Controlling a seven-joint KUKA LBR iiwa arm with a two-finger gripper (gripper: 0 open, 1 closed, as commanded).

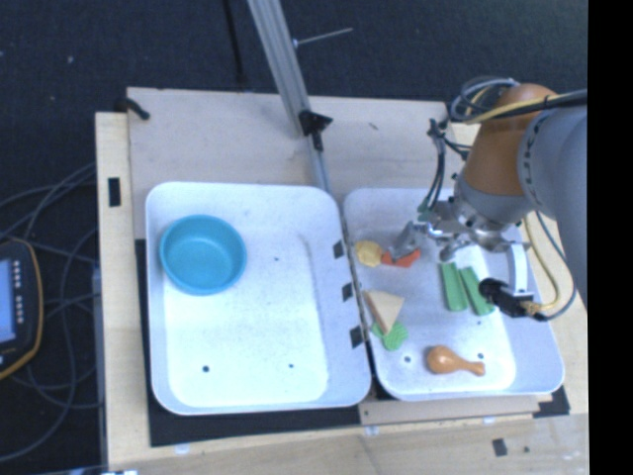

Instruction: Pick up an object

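While the gripper [410, 242] hangs low in the right bin [534, 364], its jaws look slightly parted w/ nothing clearly between them. A small red piece [403, 258] lies just below the tips, beside a yellow item [368, 255], long axis approx left-right.

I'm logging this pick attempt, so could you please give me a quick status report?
Hand low in right bin, beside red piece and yellow piece. Nothing seen held. Green sticks close by.

Pale wooden bench [227, 137], dark floor [99, 28], slanting metal pole [280, 47]
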